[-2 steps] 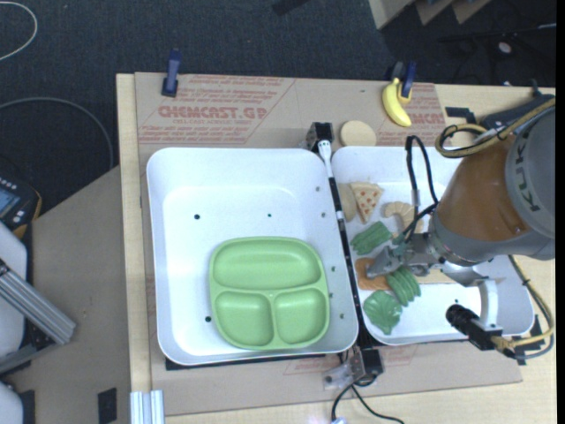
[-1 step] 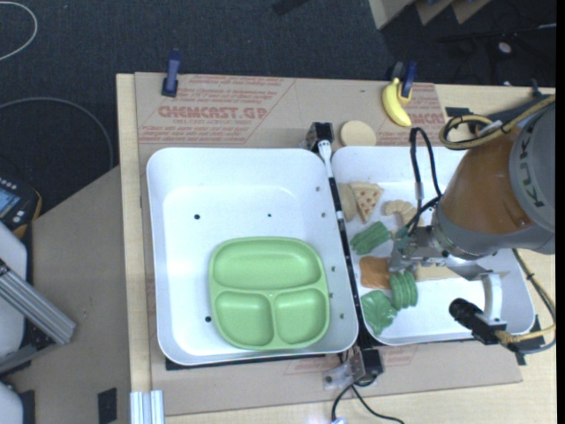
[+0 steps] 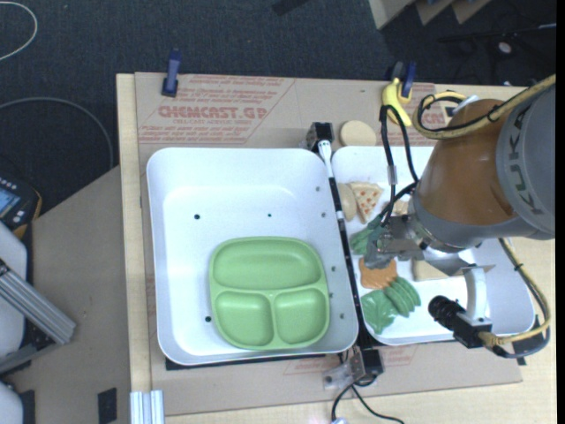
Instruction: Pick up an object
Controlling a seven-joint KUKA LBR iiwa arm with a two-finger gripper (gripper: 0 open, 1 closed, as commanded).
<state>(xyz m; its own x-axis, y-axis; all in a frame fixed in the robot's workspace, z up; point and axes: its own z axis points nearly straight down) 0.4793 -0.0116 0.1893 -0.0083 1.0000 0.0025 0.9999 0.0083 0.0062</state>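
Two bins: a left bin (image 3: 177, 193) and a right bin (image 3: 512, 312), side by side on the bench, meeting at a black divider (image 3: 338, 210)
Landmark: that divider; every place below is read off it
Green tray (image 3: 267, 291): three compartments, lying flat in the left bin, just left of the divider toward its near end
Pizza slice (image 3: 365, 198): just right of the divider, about halfway along it
Orange piece (image 3: 380, 276): right of the divider, nearer the front than the pizza slice, partly under the wrist
Green leafy toy (image 3: 393, 300): just right of the divider at its near end, touching the orange piece
Gripper (image 3: 381, 247): low over the right bin, close to the divider; whether it is open or closed cannot be made out
Likely target: the orange piece or the leafy toy, judging by what sits under the wrist
Handling: these look like light play food, probably smooth plastic; the leafy toy seems thin and floppy at its lobes
Where to hold: across the narrow middle of the leaf, or the orange piece's flat sides
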